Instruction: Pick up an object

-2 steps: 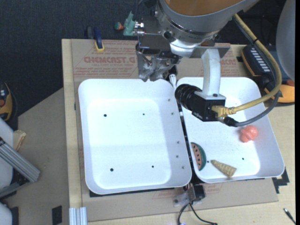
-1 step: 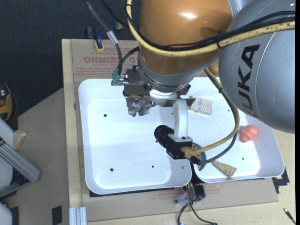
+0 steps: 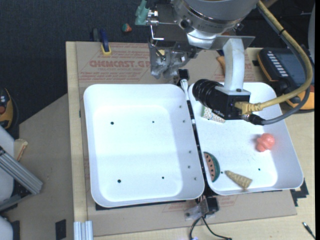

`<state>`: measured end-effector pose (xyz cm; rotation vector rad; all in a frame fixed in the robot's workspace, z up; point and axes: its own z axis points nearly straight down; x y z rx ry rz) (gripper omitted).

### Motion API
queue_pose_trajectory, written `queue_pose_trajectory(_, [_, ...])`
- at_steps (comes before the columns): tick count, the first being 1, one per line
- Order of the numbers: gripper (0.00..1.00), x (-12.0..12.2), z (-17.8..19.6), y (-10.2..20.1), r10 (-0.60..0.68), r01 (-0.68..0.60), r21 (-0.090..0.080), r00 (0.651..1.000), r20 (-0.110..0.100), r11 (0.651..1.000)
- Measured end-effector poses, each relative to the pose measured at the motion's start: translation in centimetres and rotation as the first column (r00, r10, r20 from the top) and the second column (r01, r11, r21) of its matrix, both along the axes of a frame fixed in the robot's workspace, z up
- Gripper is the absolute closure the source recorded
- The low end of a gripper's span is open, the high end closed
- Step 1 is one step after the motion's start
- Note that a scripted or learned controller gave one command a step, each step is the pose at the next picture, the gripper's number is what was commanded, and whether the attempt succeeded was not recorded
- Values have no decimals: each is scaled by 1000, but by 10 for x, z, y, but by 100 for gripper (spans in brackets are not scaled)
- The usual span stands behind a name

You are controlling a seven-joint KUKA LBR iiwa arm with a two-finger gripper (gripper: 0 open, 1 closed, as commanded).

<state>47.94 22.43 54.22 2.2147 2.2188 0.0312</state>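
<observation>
My gripper (image 3: 167, 64) hangs from the grey arm beyond the back rim of the left bin (image 3: 100, 96), over the brown board. In the right bin (image 3: 285, 156) lie a pink lumpy toy (image 3: 265, 142) near the right wall, a watermelon slice (image 3: 212, 166) by the divider, and a tan cone (image 3: 238, 179) at the front. A small patterned white piece (image 3: 214, 115) peeks out from under a black cylinder (image 3: 215, 98) mounted on the arm. None of these touches the gripper.
The brown board (image 3: 120, 61) under the bins carries red lettering. A blue and yellow clamp (image 3: 104, 41) stands at its back left. A yellow cable (image 3: 280, 101) loops over the right bin's back. A black and orange device (image 3: 282, 66) sits at the right.
</observation>
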Motion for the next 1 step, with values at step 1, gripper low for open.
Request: queue_pose_trajectory(1, [100, -1, -128, 0, -3, 3, -16, 1000, -31, 1000])
